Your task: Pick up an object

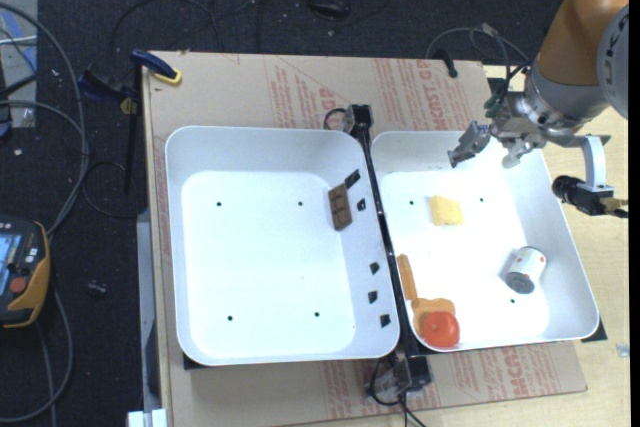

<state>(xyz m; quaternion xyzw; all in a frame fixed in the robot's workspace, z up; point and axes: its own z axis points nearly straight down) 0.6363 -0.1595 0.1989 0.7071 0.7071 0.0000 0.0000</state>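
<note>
You get bright, even overhead light, and both white bins (190, 245) nearly blow out, their floors washed to flat white. Shadows are soft and short; the small cylinder (523, 269) casts a faint one. The dark carpet (90, 5) stays dim. The picture is slightly grainy and soft, with no strong glare.

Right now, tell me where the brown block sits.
In the camera view, the brown block lies in the left bin, against its right wall near the divider, across from the yellow piece in the right bin.
</note>
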